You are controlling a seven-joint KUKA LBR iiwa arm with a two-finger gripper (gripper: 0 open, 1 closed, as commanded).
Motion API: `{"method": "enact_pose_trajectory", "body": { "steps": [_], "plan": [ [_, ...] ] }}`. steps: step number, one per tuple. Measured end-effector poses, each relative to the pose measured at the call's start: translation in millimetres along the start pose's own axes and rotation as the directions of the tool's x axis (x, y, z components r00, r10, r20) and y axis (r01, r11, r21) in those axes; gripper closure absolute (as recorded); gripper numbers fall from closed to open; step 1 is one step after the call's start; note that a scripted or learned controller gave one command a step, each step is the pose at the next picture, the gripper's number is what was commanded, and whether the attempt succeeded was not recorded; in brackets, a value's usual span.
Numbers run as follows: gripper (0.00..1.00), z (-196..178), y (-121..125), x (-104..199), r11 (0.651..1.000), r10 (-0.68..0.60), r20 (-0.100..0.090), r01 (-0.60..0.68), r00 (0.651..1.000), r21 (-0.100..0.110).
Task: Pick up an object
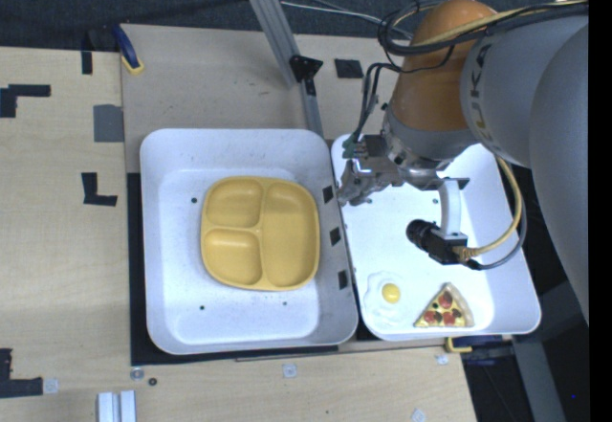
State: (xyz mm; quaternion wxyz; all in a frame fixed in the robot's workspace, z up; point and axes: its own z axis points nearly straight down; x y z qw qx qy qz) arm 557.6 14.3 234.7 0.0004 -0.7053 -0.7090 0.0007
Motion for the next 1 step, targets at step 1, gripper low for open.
{"method": "enact_pose_trajectory", "body": {
  "steps": [1],
  "plan": [
    [1.00,-3.9,17.9,51.9,1.000,-0.001,-0.001,0.001,1.000,-0.001]
  ]
}}
